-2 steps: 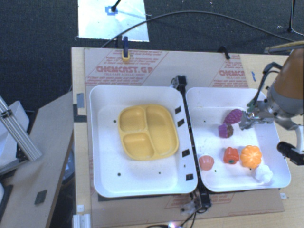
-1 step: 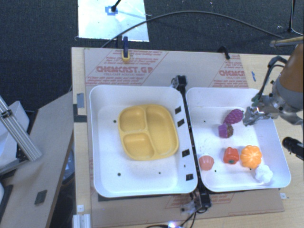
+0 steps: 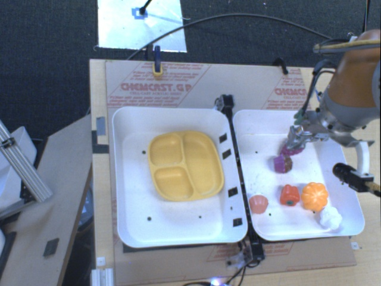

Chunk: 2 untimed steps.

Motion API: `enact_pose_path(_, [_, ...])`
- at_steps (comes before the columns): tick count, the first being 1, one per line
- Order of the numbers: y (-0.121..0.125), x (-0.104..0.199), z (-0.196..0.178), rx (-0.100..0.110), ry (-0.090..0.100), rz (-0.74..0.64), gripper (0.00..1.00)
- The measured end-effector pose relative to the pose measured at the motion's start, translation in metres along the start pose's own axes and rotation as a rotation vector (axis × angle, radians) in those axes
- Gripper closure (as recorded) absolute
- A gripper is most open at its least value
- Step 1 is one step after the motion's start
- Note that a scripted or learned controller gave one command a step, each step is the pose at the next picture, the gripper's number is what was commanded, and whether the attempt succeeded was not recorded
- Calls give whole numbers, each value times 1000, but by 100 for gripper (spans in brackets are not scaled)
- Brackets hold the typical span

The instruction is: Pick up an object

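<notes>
Two shallow white bins stand side by side on a bench covered with a printed cardboard sheet (image 3: pixel 178 79). The left bin (image 3: pixel 128 159) sits in the middle of the frame and holds a yellow tray (image 3: pixel 184 165) with three compartments, lying flat.

The right bin (image 3: pixel 262 130) is at the right of the frame and holds the small objects. A purple piece (image 3: pixel 282 164) lies near the middle of this bin. Below it, toward the lower right, an orange-red pepper (image 3: pixel 289 195) and an orange pumpkin (image 3: pixel 314 196) lie just beside each other. A white object (image 3: pixel 329 217) rests near the lower right corner of the bin, close under the pumpkin. A pink object (image 3: pixel 258 204) lies at the lower left of this bin, near the wall between the two bins.

The arm (image 3: pixel 354 82) comes in from the upper right of the frame, with its orange band above the wrist. The gripper (image 3: pixel 294 145) points down into the right bin, just above the purple piece. Something purple or pink shows at the tips, but it is too small and blurred to say if it is held, so I cannot tell if the gripper is open or closed.

At the top left of the frame a pale square sheet (image 3: pixel 140 16) lies on the dark floor. A blue and yellow clamp (image 3: pixel 157 61) holds the top edge of the cardboard.
</notes>
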<state>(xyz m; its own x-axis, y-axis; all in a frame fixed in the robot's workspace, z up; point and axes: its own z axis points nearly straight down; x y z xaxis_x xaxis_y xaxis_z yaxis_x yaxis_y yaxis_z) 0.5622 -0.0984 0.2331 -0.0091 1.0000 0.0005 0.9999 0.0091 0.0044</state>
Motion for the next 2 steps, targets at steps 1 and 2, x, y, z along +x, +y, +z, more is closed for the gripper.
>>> enact_pose_path(1, [6, 54, -8, 2, 0, -1, 100])
enact_pose_path(2, [9, 103, 0, 3, 1, 1, 100])
